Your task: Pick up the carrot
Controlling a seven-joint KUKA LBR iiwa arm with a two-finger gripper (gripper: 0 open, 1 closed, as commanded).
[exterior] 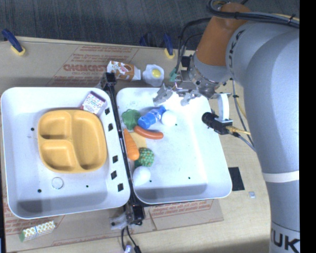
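Gripper (175, 95), fingers spread and holding nothing, must travel toward seven o'clock and straddle carrot (130, 145) across its narrow width.

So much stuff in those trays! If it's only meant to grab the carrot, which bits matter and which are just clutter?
Matters:
carrot, by the right bin's left wall
gripper, above that bin's far end
right bin

Clutter:
yellow divided plate
sausage
blue bottle
broccoli
white egg

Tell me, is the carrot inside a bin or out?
Inside: the carrot lies flat in the right bin, against its left wall, beside the broccoli.
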